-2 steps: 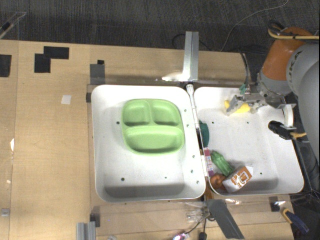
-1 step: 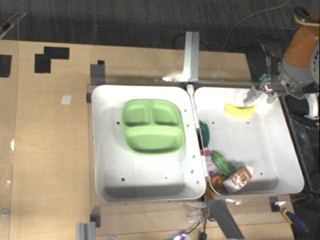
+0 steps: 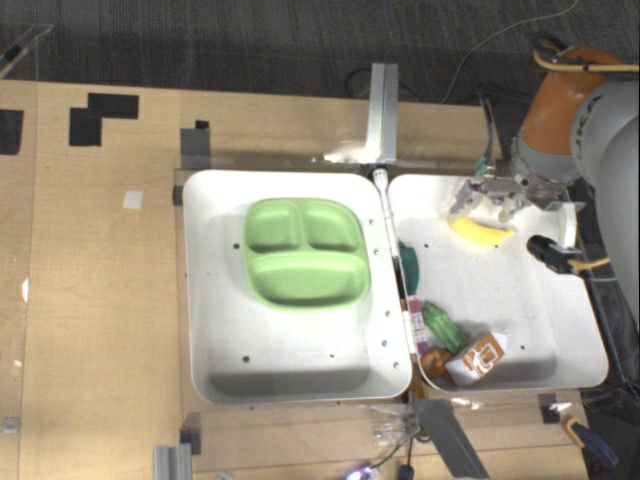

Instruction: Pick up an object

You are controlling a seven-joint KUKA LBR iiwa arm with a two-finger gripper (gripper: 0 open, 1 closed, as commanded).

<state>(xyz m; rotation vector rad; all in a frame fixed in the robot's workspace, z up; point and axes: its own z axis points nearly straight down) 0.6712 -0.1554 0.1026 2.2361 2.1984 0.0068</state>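
My gripper sits in the upper right of the frame, low over the far part of the right bin. Its pale fingers look spread, straddling the top of a yellow banana that lies on the bin floor just below them; I cannot tell whether they touch it. Nothing is pinched between them. Lower in the same bin, against the divider, a cluster lies together: a green object, an orange-and-white packet and a brown item. The left bin bears a green divided plate at centre frame.
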